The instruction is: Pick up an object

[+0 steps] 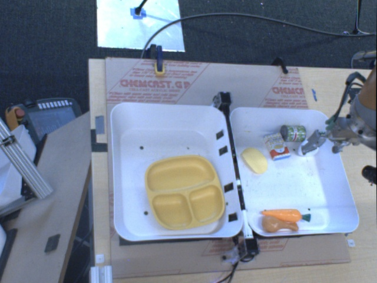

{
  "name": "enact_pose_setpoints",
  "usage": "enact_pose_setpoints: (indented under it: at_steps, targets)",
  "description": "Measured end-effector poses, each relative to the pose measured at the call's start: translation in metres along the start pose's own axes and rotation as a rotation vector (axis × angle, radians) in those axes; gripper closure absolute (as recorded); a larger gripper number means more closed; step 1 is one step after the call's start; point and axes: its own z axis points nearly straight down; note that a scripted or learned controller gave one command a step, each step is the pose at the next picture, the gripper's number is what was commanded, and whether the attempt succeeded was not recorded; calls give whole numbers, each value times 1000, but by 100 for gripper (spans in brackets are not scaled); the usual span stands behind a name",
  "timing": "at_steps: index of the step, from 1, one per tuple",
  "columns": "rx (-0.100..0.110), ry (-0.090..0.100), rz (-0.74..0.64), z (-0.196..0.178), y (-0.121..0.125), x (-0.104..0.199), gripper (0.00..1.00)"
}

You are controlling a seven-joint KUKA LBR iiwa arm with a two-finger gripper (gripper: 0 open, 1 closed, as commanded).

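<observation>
Pincer [311, 144] hovers at the right of the frame, can't tell if it's spread, just beside the small green-and-silver can [293, 133], so we're mid-approach and it needs lowering next.

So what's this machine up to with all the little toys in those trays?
A robot arm reaches in from the right, its claw low over the right bin, just beside a small green can. Nothing is visibly between its fingers, so no object is picked up yet. Also in that bin are a small red and white packet, a pale yellow piece, a carrot and a tan piece. The left bin holds a yellow divided plate.
</observation>
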Motion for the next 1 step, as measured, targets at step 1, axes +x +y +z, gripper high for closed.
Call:
enact_pose_setpoints:
  at_steps: [1]
  targets:
    - [-12,-3,-4,-8,3,1,0]
